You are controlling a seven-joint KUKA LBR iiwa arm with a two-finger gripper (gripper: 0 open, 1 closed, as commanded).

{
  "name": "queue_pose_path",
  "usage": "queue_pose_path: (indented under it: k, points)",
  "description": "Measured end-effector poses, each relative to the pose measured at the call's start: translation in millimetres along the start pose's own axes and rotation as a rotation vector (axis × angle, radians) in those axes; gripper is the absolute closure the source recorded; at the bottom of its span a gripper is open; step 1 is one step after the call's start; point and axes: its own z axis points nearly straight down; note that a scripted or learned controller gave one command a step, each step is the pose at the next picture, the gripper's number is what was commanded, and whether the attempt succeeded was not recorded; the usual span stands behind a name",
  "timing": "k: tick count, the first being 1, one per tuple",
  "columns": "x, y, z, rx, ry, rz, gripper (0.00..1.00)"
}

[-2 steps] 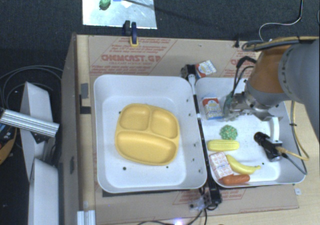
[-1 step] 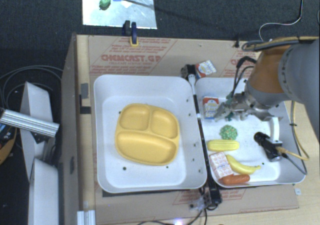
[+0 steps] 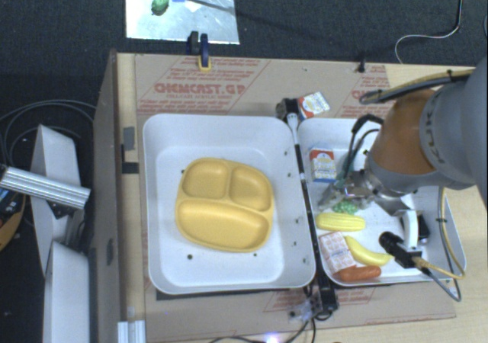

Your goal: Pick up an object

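Observation:
The right bin [image 3: 329, 133] holds several small items. A red, white and blue carton [image 3: 322, 165] lies near its left wall. Below it a small green item [image 3: 348, 207] sits right at my gripper [image 3: 341, 197], which hangs low over the bin's middle. Just in front lie a yellow corn-like piece [image 3: 340, 222], a banana [image 3: 367, 253], a red-and-white packet [image 3: 333, 250] and a red sausage [image 3: 356, 274]. The arm's orange band [image 3: 402, 143] covers the bin's right half. Nothing is visibly held.
The left bin [image 3: 164, 158] carries a yellow compartment plate [image 3: 225, 204]. A small white-and-orange carton [image 3: 313, 104] lies on the cardboard behind the right bin. The wall between the bins [image 3: 303, 189] runs close to my gripper's left.

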Motion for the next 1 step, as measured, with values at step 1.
queue_pose_path:
  k: [1]
  points:
    - [-4.6, -53.1, -0.1, 0.0, 0.0, 0.001, 0.0]
